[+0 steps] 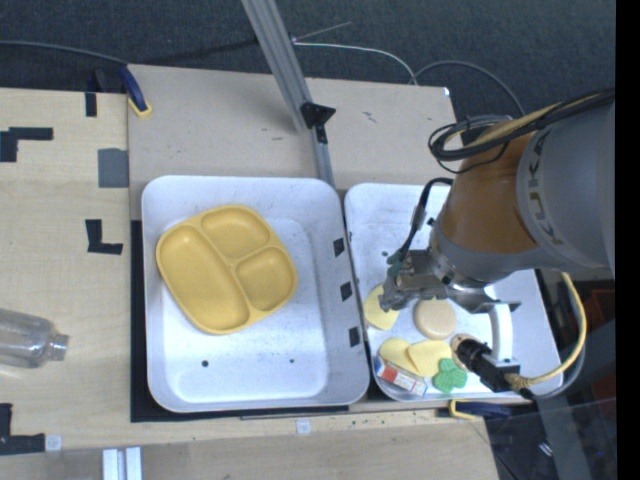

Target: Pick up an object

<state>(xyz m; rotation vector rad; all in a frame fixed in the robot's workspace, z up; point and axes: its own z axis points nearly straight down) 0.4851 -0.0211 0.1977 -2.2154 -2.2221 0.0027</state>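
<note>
Robot arm lowers its hand (402, 286) into the right bin (520, 313), over a cluster of small objects.

The hand sits low at the bin's left side; whether it is apart or together cannot be told from here. Just below and to its right lies a pale round disc (435, 319), the nearest likely pick, with a yellow piece (378, 311) touching the hand's lower left edge. Nearer the front wall lie more yellow pieces (415, 353), a green toy (451, 375) and a small red-and-white packet (402, 379). The left bin (240, 368) holds a yellow divided tray (226, 267). A clear bottle (28, 338) rests on the bench (60, 248), well apart.
</note>
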